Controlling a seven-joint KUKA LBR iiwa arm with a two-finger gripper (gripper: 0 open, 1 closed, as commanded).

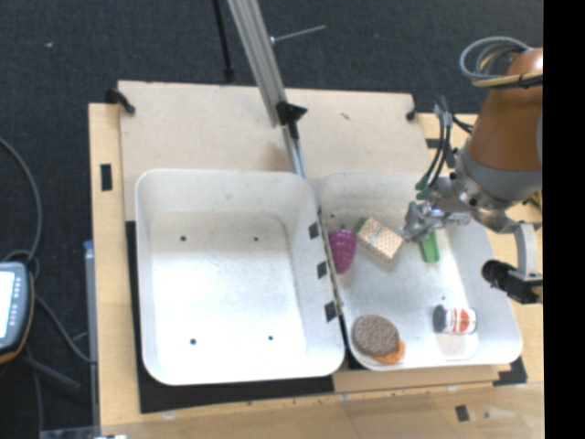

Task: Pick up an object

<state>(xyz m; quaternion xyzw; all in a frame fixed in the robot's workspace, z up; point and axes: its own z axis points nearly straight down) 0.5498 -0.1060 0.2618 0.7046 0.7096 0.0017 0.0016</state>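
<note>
Status: pick not yet completed.
We see the claw (pixel 422 223) low over the right bin (pixel 494 332), beside the green object (pixel 430 248); its state we cannot tell.

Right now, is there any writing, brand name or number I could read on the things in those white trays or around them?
No text is legible anywhere in this view.
Small red and white object in the right bin: it may carry print, too small and blurred to read.
Tan waffle-like block: a grid pattern, no letters.
Device screen at the left edge: lit, contents unreadable.
Purple item, green item, brown round item: no markings visible.
</note>
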